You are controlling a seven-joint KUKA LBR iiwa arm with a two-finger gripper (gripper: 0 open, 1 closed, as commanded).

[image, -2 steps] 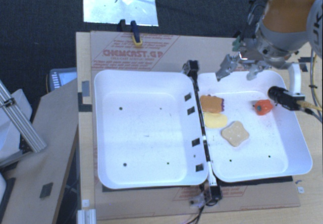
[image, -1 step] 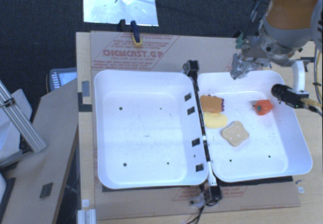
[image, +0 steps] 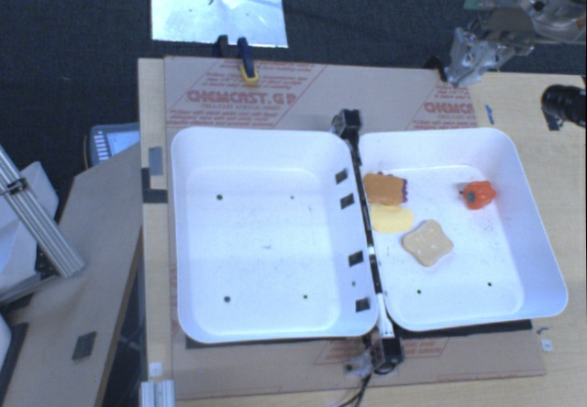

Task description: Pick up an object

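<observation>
Since the task names no particular object, any of the four items in the right bin (image: 514,153) could serve. A small orange-red piece (image: 476,194) lies toward the bin's far right part, alone and well apart from the others, so it looks like the easiest target. Near the divider between the bins sit three more: an orange block with a purple edge (image: 385,188), a flat yellow piece (image: 392,219) just below it and touching or nearly touching it, and a tan toast-shaped piece (image: 427,243) just beside the yellow one. The left bin (image: 183,240) has nothing to offer the task.

Both bins rest on a cardboard sheet (image: 248,93) laid over the tabletop (image: 110,203). A yellow-and-blue clamp (image: 246,61) holds the sheet's far edge.

The gripper (image: 472,52) hangs at the upper right, above the far rim of the right bin and outside it, well apart from every object. Whether it is spread or pressed together I cannot tell from this angle; nothing is visible in its grasp.

From the gripper, the orange-red piece lies toward the viewer and down into the bin, almost straight along the picture's vertical. The cluster lies further toward the left. My judgement is that the pick has not begun: the arm must travel over the rim and descend.
</observation>
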